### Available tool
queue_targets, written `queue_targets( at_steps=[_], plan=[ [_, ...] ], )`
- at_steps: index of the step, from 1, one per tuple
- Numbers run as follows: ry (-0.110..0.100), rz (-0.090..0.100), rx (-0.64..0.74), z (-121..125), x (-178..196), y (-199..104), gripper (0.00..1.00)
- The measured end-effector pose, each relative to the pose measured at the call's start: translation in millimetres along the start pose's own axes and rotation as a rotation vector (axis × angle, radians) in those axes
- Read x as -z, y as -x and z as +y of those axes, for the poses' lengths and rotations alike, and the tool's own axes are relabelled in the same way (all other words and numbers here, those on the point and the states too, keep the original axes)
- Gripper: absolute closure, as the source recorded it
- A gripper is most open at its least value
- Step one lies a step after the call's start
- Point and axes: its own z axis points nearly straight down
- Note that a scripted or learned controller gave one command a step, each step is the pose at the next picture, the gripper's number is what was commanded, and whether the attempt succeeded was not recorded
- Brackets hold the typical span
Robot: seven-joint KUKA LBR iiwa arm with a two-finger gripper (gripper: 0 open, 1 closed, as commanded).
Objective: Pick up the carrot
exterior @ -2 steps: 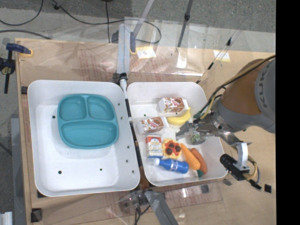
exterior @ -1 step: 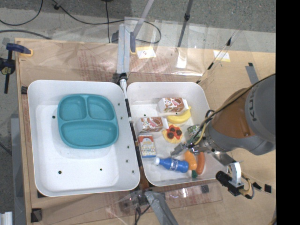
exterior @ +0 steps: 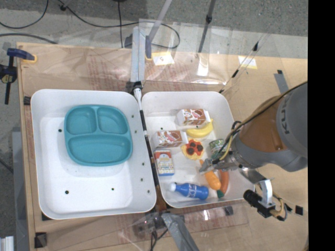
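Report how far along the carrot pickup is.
Done: the arm has reached into the right bin and the gripper sits right above the carrot. In hand: nothing visibly; the carrot lies on the bin floor beside an orange piece. Left: grasp it and lift.

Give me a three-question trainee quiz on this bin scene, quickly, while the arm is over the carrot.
1. True or false: the teal plastic divided plate lies in the left white bin.
2. Which lies nearest the orange carrot? A yellow banana B blue bottle C red-and-white carton
3. Fill in: the grey arm's gripper is over the ___ bin.

Key: 1 true; 2 B; 3 right.
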Motion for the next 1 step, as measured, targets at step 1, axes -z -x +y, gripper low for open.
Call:
queue_targets(
  at_steps=[1],
  plan=[
    [0.004,-0.002,-0.150,30.3,104.7,-63.1,1.00]
  ],
)
